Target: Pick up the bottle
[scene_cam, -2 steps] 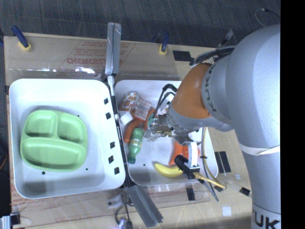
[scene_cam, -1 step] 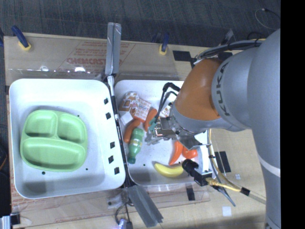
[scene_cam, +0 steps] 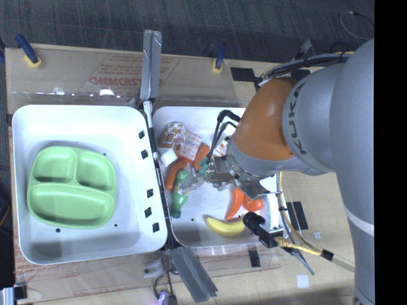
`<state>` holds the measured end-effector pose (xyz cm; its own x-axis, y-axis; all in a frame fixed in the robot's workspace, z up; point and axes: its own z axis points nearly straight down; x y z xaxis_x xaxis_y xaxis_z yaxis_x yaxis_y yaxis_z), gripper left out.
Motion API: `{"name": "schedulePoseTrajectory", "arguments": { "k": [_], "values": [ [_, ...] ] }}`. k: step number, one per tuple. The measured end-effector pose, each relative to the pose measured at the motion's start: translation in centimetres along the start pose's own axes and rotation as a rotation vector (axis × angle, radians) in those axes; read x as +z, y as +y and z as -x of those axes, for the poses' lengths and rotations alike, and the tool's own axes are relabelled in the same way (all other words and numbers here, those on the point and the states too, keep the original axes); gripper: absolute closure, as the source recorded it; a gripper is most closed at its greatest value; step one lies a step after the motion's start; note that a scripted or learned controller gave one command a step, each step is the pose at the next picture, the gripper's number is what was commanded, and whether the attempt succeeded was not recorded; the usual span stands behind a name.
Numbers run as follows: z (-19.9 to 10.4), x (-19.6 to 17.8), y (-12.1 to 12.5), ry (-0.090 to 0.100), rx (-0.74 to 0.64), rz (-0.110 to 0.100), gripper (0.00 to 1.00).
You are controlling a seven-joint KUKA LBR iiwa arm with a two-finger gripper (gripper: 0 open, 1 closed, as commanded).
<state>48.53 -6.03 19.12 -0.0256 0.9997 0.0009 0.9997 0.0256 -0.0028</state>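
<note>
The arm (scene_cam: 299, 126) reaches in from the right over the right bin (scene_cam: 191, 234), its orange band above the middle of that bin. The claw (scene_cam: 198, 175) sits low at the bin's left part, just beside the green bottle (scene_cam: 179, 192). The bottle lies in the right bin near its left wall, tilted, its lower end toward the front. Whether the claw is spread or pressed together cannot be told, nor whether it touches the bottle; nothing is clearly seen pinched in it.

A carrot (scene_cam: 173, 173) lies just left of the claw, above the bottle, and a second orange piece (scene_cam: 201, 152) lies near the claw's upper side. A wrapped snack (scene_cam: 180, 139) lies toward the bin's back left. A banana (scene_cam: 224, 225) lies along the front of the bin, and an orange-red pepper (scene_cam: 240, 202) lies just above it, partly under the arm.

The left bin (scene_cam: 76, 116) holds a green tray (scene_cam: 71, 186) with three compartments. Both bins stand side by side on the worktop (scene_cam: 191, 65)
</note>
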Motion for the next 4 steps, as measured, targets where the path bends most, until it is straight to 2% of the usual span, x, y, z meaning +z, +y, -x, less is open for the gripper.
{"name": "schedulePoseTrajectory", "arguments": {
  "k": [1,2,4],
  "values": [
    [-11.1,0.0,1.7,-0.001,-0.117,0.0,0.0],
    [-6.8,0.1,-0.8,0.0,-0.053,-0.003,0.0],
    [-6.8,0.1,-0.8,0.0,-0.052,-0.003,0.0]
  ]
}}
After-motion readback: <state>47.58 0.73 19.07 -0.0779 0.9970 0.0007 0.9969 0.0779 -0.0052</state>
